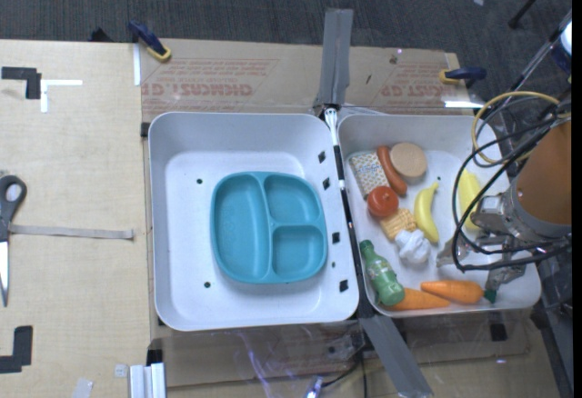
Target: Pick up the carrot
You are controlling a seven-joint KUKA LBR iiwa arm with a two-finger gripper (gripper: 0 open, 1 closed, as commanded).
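The carrot (452,292) is orange and lies flat along the front wall of the right bin (436,128). A second orange piece (420,300) touches its left end, partly under a green bottle (381,273). My gripper (489,267) hangs low over the right bin's front right corner, just above and to the right of the carrot's right end, amid black and yellow cables. The wrist's orange band (551,178) is above it. Nothing shows as lifted.
The right bin also holds two bananas (427,213), a red tomato (383,200), a sausage (393,171), a brown bun (409,159), a cracker (397,223) and a white lump (412,246). The left bin (173,233) holds a teal divided plate (269,227). Scissors (7,205) lie far left.
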